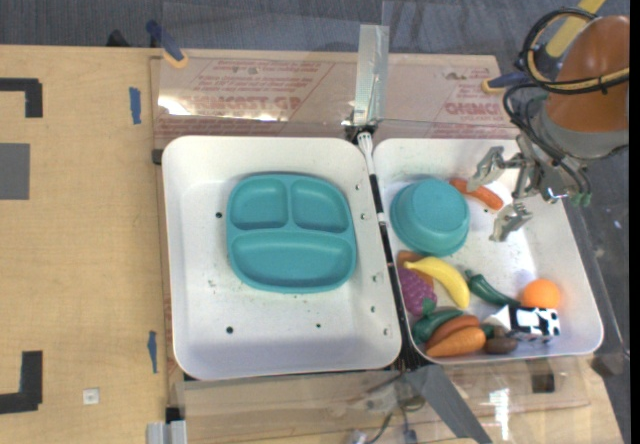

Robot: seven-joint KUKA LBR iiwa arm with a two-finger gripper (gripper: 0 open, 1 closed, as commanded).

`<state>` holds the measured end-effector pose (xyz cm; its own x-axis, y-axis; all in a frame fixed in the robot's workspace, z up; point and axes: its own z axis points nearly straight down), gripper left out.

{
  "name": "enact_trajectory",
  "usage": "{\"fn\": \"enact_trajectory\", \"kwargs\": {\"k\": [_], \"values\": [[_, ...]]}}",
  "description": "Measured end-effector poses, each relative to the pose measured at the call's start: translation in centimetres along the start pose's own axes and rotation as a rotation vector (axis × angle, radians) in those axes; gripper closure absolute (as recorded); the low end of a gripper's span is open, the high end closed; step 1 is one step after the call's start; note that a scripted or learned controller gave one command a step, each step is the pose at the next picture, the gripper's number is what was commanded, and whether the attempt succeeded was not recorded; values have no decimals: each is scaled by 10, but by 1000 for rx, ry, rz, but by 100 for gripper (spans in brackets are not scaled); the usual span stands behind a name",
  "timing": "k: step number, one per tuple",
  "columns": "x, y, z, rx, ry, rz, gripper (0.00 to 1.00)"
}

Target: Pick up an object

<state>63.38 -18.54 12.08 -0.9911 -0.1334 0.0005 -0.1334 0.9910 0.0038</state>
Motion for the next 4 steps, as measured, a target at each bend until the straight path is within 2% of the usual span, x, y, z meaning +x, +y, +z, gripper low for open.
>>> {"fn": "enact_trajectory", "kwargs": {"k": [1, 2, 3, 4], "values": [[-31, -3, 33, 5, -5, 95, 0], [-36, 33, 32, 17, 4, 216, 0], [-38, 28, 17, 26, -8, 218, 100], [-4, -37, 33, 5, -8, 624, 100]]}}
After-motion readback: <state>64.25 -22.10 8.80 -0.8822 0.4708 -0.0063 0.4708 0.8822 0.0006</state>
